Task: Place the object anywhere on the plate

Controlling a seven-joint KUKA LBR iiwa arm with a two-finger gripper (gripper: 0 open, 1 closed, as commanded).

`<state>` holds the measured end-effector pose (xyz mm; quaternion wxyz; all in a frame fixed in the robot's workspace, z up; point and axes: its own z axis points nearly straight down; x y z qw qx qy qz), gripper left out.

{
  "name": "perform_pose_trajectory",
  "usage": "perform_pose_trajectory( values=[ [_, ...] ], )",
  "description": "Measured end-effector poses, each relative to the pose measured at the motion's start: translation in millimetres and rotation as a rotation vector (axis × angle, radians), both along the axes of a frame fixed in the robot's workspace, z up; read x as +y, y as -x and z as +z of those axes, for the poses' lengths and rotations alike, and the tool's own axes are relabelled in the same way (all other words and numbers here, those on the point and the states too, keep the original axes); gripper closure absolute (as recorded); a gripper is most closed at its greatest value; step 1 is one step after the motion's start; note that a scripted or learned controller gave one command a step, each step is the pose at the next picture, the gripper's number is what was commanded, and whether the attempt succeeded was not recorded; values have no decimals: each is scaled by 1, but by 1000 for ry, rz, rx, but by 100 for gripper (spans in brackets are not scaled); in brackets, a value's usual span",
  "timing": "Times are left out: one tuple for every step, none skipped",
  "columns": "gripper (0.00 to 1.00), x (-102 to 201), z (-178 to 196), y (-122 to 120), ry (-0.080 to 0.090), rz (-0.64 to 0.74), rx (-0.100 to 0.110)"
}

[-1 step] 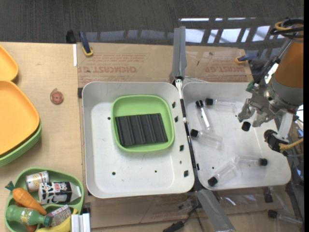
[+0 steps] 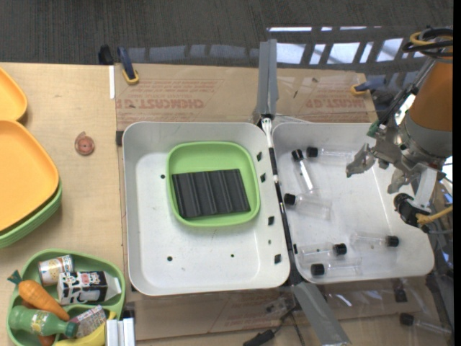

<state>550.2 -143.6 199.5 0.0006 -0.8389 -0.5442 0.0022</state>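
Observation:
A green plate [image 2: 210, 149] sits in the left bin [image 2: 148, 215], with a black ribbed rectangular pad [image 2: 214, 193] lying flat across its middle. In the right bin [image 2: 346, 218], several clear tubes with black caps lie scattered: one near the back left [image 2: 305, 176], one at the left wall [image 2: 290, 200], one at the front [image 2: 337, 249]. My gripper [image 2: 378, 173] hovers over the right bin's back right part. Its fingers are spread open and there is nothing between them. It is well to the right of the plate.
Orange plates [image 2: 25, 171] are stacked on the wooden bench at far left. A green bowl of toy food [image 2: 61, 294] stands at the front left. A small pink disc [image 2: 85, 144] lies on the bench. Cardboard [image 2: 187, 96] lines the back.

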Motion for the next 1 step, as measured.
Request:
perform_pose_trajectory(
  values=[
    [0, 36, 28, 9, 1, -198, -2]
  ],
)
